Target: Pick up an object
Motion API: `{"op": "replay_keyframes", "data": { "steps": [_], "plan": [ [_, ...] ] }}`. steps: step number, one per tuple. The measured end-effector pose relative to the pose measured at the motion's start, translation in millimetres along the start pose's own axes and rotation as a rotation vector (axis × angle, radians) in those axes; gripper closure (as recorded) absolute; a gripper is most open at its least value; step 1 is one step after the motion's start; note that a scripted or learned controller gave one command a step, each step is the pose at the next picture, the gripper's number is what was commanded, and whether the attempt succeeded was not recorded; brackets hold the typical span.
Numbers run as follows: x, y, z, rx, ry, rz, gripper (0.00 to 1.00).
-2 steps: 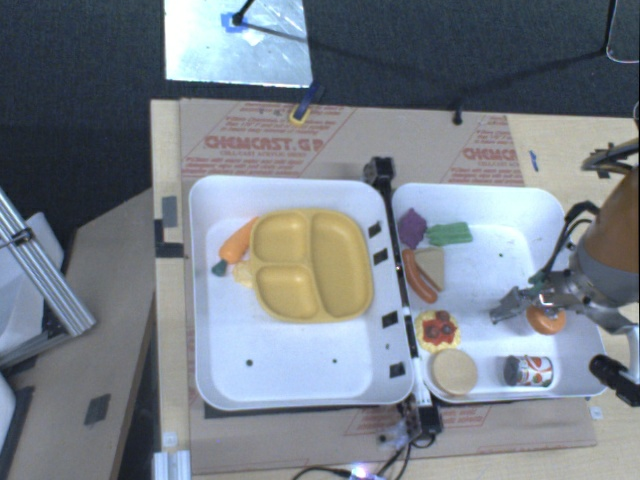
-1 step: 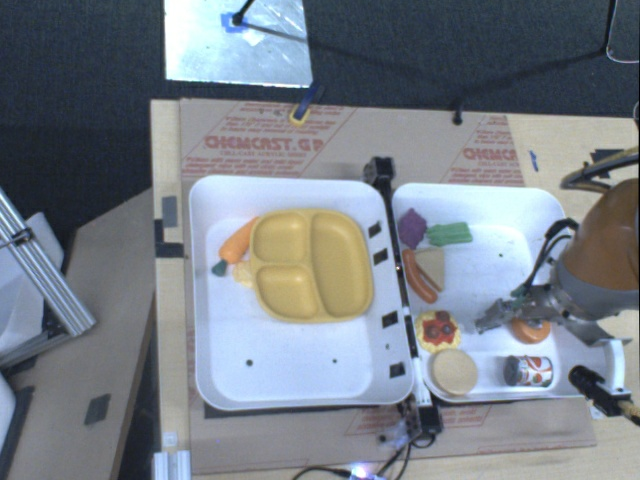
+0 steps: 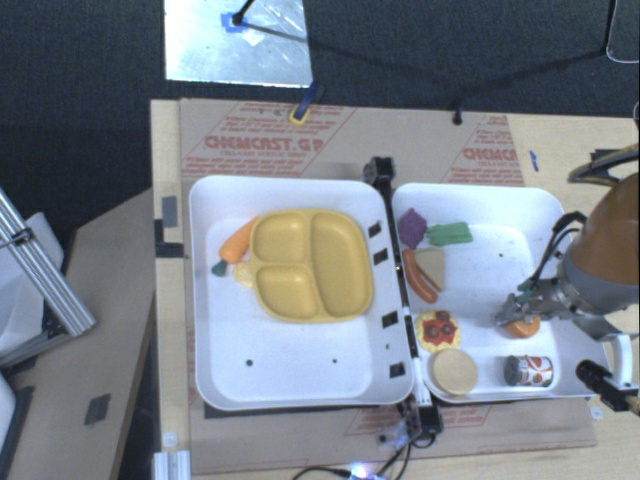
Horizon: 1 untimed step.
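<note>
1. Red printing on the brown cardboard sheet (image 3: 270, 138) under the bins reads "CHEMCAST GP", upside down from this view; the same print repeats at about 1 o'clock on the bench.
2. The small can (image 3: 528, 371) in the right bin (image 3: 500, 218) has a red and white label; its writing is too small to read.
3. The gripper (image 3: 520, 313) sits low at about 3 o'clock in the right bin, over a small orange, roundish object (image 3: 524, 326) that touches or lies just under its tips. I cannot tell how the jaws stand, nor whether they grip it.
4. The can lies on its side just beyond the orange object, toward 6 o'clock.
5. Along the right bin's 9 o'clock side lie a purple piece (image 3: 411, 228), a green piece (image 3: 449, 233), a sandwich wedge (image 3: 431, 265), a hot dog (image 3: 420, 276), a small pizza (image 3: 438, 330) and a tan disc (image 3: 454, 372).
6. The left bin (image 3: 230, 358) holds a yellow divided tray (image 3: 305, 265), with a carrot (image 3: 236, 242) touching its 9 o'clock edge.
</note>
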<state>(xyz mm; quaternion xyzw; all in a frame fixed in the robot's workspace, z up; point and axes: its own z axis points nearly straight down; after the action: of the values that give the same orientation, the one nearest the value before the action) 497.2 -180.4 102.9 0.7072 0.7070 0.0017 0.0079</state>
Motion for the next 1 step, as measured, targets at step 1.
{"op": "replay_keyframes", "data": {
  "steps": [1],
  "plan": [
    [-6.3,2.1,-44.0,0.009,0.007,-0.003,1.0]
  ]
}}
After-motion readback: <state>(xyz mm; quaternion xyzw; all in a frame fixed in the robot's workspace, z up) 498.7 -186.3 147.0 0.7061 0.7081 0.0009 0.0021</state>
